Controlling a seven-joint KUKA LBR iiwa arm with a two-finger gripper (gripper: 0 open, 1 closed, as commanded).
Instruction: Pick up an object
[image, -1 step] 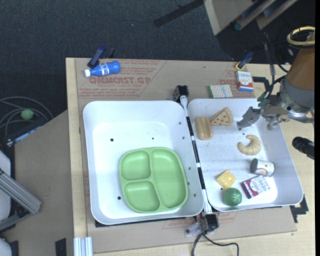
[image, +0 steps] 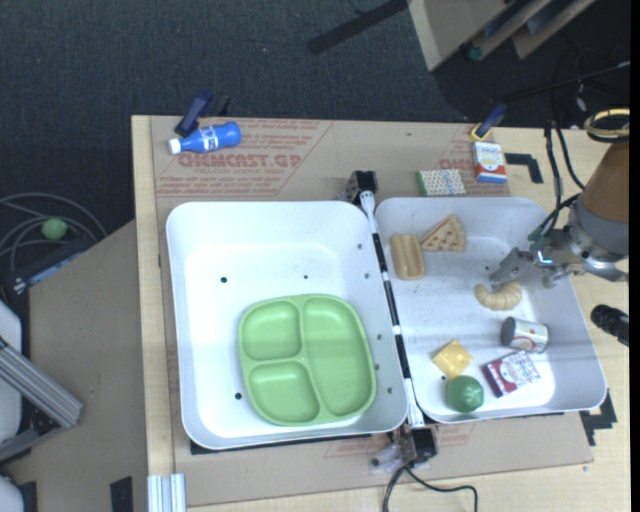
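Tool: over rt bin, fingers apart, nothing betw. them. Croissant: just below tool tips, contact unclear. Can: near, below. Bread roll, cracker wedge: to tool's left.

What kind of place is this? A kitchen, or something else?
Probably a robotics lab, not a kitchen: a robot arm reaches over two white bins, one holding toy food like a croissant, and cables lie on the floor.
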